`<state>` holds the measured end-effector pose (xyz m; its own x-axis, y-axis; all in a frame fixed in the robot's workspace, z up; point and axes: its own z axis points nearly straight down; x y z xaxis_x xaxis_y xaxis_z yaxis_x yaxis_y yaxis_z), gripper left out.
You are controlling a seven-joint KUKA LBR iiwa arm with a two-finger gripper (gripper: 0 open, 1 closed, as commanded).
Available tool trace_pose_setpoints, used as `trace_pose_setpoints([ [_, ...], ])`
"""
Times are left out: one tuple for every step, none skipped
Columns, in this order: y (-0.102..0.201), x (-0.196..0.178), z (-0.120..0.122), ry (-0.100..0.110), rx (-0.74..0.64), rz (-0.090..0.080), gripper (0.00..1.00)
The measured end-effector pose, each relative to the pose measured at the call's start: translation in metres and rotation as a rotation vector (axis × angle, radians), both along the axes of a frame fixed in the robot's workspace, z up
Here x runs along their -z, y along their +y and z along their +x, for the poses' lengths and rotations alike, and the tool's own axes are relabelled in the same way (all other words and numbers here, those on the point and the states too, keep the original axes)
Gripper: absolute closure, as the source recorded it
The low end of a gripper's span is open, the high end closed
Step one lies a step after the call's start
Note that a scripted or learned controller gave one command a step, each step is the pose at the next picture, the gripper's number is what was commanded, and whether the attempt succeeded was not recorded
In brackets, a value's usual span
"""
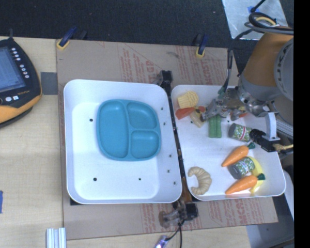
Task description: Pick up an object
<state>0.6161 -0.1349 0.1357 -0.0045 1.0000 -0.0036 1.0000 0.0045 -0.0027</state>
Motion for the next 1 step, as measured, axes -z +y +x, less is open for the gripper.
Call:
trace_pose_setpoints([
  [0.0209, 0.0438, 0.0400, 0.001, 0.000, 0.004, 0.00],
])
